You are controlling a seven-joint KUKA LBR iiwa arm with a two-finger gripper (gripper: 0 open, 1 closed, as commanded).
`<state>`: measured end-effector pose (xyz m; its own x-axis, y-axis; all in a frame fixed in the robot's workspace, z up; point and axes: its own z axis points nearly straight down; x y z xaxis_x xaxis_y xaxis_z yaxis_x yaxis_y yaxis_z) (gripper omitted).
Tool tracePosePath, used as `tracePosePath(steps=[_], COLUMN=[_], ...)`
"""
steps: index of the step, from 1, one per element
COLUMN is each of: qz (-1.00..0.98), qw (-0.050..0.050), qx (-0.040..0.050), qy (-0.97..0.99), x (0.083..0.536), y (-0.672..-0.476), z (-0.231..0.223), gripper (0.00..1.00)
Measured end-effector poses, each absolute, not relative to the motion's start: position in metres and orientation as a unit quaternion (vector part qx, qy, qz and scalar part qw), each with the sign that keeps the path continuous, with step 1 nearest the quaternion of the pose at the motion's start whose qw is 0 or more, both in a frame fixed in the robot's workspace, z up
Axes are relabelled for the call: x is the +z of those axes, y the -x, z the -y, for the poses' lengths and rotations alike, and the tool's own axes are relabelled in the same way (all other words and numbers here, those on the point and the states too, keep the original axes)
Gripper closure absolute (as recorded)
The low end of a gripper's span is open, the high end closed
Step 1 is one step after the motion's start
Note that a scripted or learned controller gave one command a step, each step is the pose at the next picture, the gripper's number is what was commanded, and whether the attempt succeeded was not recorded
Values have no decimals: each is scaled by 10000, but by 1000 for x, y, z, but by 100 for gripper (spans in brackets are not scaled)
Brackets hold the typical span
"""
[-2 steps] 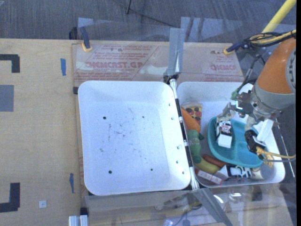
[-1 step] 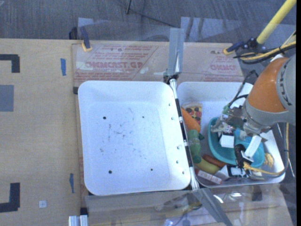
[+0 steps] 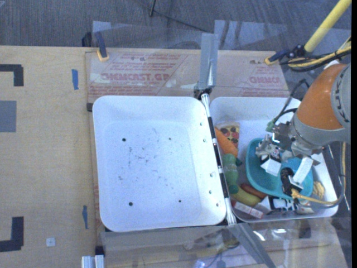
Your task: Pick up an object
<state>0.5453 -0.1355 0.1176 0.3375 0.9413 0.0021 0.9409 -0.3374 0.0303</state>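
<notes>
Clutter is my worry: the claw point(image 3: 277, 156) hangs over the teal bowl point(image 3: 256, 175) in the right bin point(image 3: 245, 105), lower right of frame, crowded by an orange piece point(image 3: 226, 143). I can't tell whether it's spread or closed. I reckon that curved rim could slip, or neighbours could snag.

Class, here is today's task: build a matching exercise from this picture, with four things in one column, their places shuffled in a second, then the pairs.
Things:
1 teal plastic dish
2 orange carrot-shaped toy
3 green rounded toy
4 strip of blue tape

Places:
A on the wooden bench, left of both bins
B middle of the right white bin
C directly below the orange toy in the view
D by the right bin's left wall, upper half

Pairs: 1-B, 2-D, 3-C, 4-A
</notes>
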Motion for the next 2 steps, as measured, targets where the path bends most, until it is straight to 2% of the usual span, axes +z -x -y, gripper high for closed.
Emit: tracePosePath(steps=[1,2], qz=[-5795,-5768], qw=[-21,-34], qx=[-24,-33], qy=[-8150,-8169], x=[223,231], y=[-516,-485], z=[109,92], gripper=[100,100])
